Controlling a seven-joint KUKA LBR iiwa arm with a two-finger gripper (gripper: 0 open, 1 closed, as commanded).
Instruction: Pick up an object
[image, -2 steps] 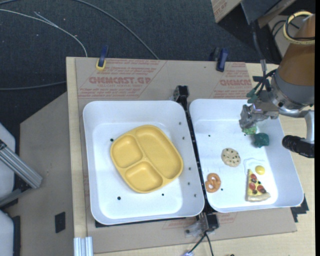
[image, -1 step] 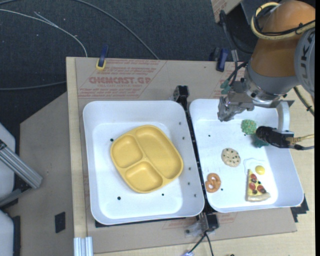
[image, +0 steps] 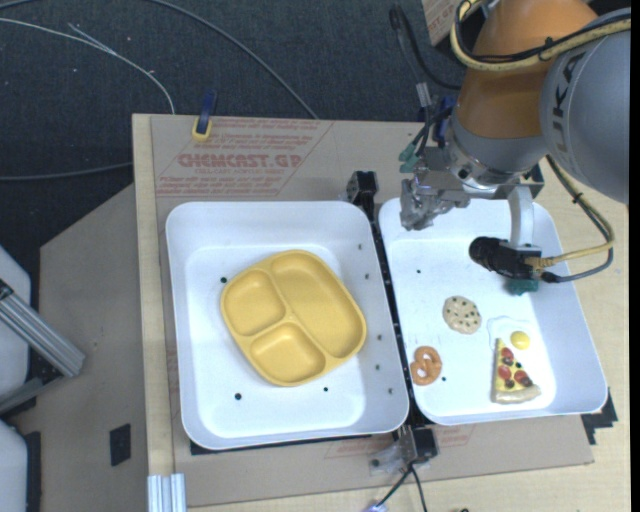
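The metal 2-finger gripper (image: 418, 212) hangs over the right white bin's (image: 570, 330) far corner; whether its fingers are spread or closed, I cannot tell. Nothing sits between them. Well below them lie 3 candidates: a round speckled cookie (image: 462, 314), a small brown pretzel (image: 426, 365) and a pizza slice (image: 513, 372), spaced apart, probably easing a grasp.

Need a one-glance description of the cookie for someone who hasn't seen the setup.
Look in the right white bin, around its middle. The cookie is a flat, pale round disc with dark specks, above the ring-shaped pretzel and left of the pizza slice.
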